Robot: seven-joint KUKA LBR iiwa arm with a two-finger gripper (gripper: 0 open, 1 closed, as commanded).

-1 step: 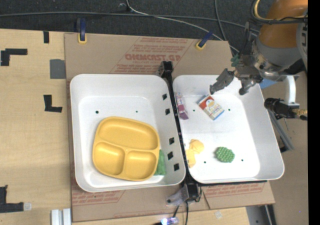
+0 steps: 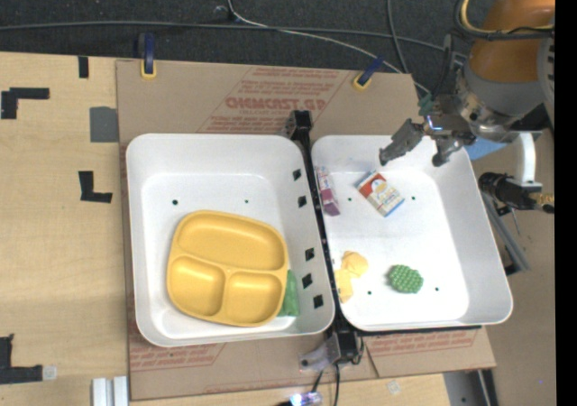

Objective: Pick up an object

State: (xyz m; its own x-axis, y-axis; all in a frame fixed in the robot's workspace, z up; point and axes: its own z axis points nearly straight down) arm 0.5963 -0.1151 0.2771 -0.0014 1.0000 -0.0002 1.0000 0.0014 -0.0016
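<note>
Left bin (image 2: 144,215): a yellow divided tray (image 2: 227,267) with three compartments lies toward the near side, filling much of the floor. A green item (image 2: 289,296) is wedged between the tray's right edge and the bin wall; what it is cannot be told.

Right bin (image 2: 478,242): a yellow soft object (image 2: 350,271) rests at the near left, against the wall shared with the left bin. A green knobbly object (image 2: 405,279) lies just to its right, apart from it. Farther back, a small red-and-white box (image 2: 380,193) lies tilted near mid-floor. A slim purple-and-white packet (image 2: 326,194) lies along the left wall.

Gripper (image 2: 418,150): hangs over the far right part of the right bin, beyond the box; jaws spread, nothing between them.

Both bins sit on a cardboard sheet (image 2: 270,97) on the counter (image 2: 54,242).
</note>
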